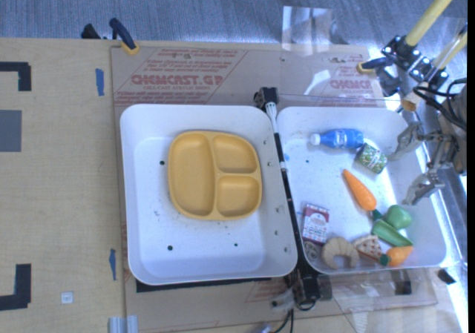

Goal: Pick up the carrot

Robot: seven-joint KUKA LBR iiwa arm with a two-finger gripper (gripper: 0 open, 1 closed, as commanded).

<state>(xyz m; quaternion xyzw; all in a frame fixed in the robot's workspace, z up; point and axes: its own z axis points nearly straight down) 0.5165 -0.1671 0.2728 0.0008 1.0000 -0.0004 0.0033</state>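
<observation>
Two white bins (141, 250) (430, 250) sit side by side on the cardboard-covered bench (59, 176).

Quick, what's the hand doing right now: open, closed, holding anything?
Hand: open, holding nothing, at the right bin's right side; the carrot lies apart from it on the bin floor.

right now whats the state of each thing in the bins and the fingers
carrot: lying flat in the right bin, untouched
blue bottle: on its side, cap on
small can: tipped over beside the bottle
red carton: lying flat
croissant: resting at the front wall
green pepper: lying on the bin floor
yellow divided plate: right side up in the left bin
gripper: fingers open, holding nothing
</observation>
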